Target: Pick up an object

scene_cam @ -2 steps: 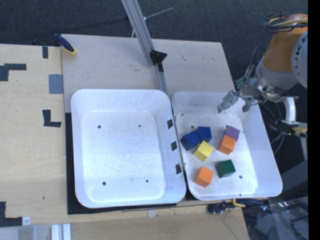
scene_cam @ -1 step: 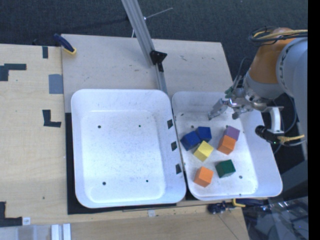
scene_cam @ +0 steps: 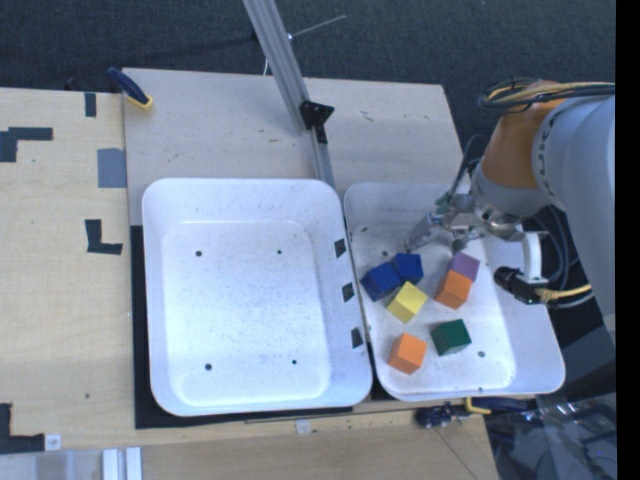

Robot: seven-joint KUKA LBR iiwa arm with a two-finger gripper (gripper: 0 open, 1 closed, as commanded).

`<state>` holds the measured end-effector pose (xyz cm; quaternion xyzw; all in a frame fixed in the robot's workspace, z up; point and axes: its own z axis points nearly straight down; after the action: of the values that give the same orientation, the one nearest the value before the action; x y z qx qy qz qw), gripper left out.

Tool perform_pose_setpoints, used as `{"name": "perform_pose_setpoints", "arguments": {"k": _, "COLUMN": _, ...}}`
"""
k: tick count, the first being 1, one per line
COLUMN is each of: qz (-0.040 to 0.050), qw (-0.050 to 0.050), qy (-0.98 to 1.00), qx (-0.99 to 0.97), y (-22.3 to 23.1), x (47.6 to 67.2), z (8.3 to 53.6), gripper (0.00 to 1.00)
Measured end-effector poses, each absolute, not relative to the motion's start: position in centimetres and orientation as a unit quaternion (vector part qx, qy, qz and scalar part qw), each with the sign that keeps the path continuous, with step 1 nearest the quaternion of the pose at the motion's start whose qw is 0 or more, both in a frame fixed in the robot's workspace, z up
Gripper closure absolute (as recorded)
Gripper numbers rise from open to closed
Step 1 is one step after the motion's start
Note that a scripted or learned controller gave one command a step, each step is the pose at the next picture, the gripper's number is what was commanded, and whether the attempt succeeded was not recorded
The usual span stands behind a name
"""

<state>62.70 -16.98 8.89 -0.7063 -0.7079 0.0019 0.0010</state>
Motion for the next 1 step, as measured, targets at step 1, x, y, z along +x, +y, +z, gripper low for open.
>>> {"name": "perform_pose_setpoints", "arguments": {"k": 1, "qz": 0.0011, "qw": 0.001, "qy": -0.708, "qx": -0.706, "y": -16.90, "x": 62.78, "z": 10.14, "gripper": 1.00}}
